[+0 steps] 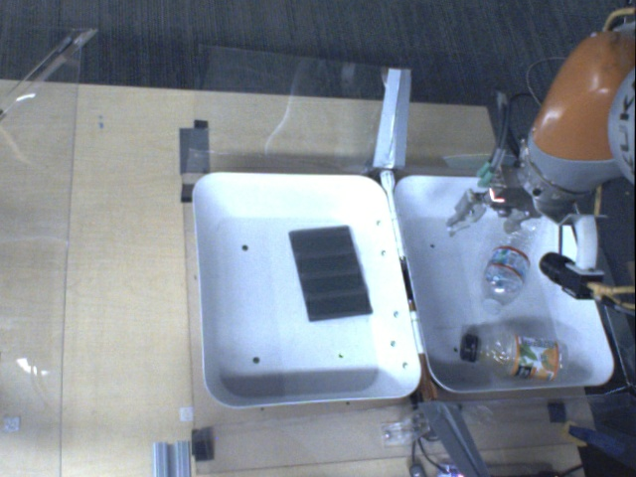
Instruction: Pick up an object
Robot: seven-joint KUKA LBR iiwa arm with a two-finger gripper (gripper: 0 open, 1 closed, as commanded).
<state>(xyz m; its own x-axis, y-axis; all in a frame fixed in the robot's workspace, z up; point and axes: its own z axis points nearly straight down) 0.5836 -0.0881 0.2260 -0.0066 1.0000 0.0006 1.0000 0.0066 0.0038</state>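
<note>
My gripper (475,210) hangs over the far part of the right bin (433,296), its pale fingers (461,213) spread open with nothing between them. A clear water bottle (506,269) with a blue and red label stands or leans in the bin just to the right of and nearer than the fingers, apart from them. A second clear bottle (517,354), with an orange and green label and a black cap, lies on its side near the bin's front wall. A black ribbed pad (330,272) lies flat in the middle of the left bin (231,296).
The two white bins sit side by side on a wooden bench, split by a narrow divider (401,266). A metal post (392,117) rises behind the gap between them. The arm's orange band (581,97) looms over the right bin's far right corner.
</note>
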